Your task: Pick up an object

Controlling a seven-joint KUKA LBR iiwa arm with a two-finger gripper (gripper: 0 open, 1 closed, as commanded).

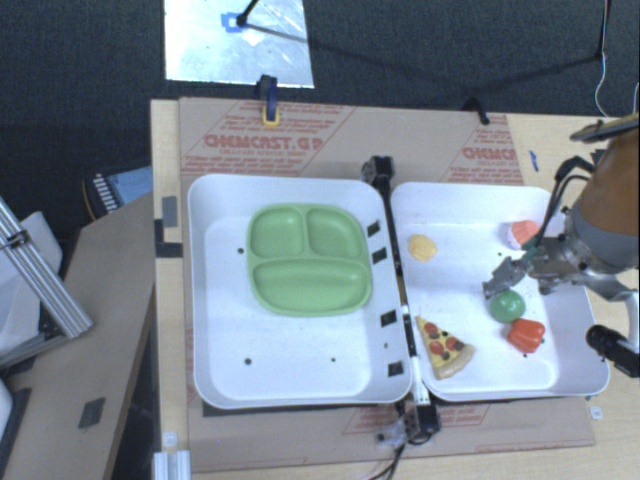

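Count: 2 shallow white plastic bins, side by side on the bench (pixel 165 128). 1 plate, 5 small items, 1 arm (mine).

Left white bin (pixel 215 363): holds 1 pale green plastic plate w/ three compartments (pixel 308 259), sitting toward the bin's upper middle. Nothing lies in the plate's compartments.

Right white bin (pixel 470 383): holds all 5 small items.
- 1 small yellow rounded piece (pixel 423 248), upper left part of the bin, near the divider between the bins.
- 1 toy pizza slice w/ red toppings and tan crust (pixel 443 346), lower left part, close to the divider.
- 1 green ball-shaped item (pixel 507 305), mid bin.
- 1 red-orange pepper-like item (pixel 527 335), just below-right of the green one, almost touching it.
- 1 pinkish-red and white piece (pixel 524 233), upper right part, partly hidden by my wrist.

My arm comes in from the right over the right bin. My grey two-finger gripper (pixel 503 280) sits low, just above-left of the green ball-shaped item, which is the closest thing to it. Jaws: can't tell if open or closed; the fingertips blur into dark grey metal. No item visibly between them.

Bench also carries brown cardboard w/ red print (pixel 265 138) under both bins.
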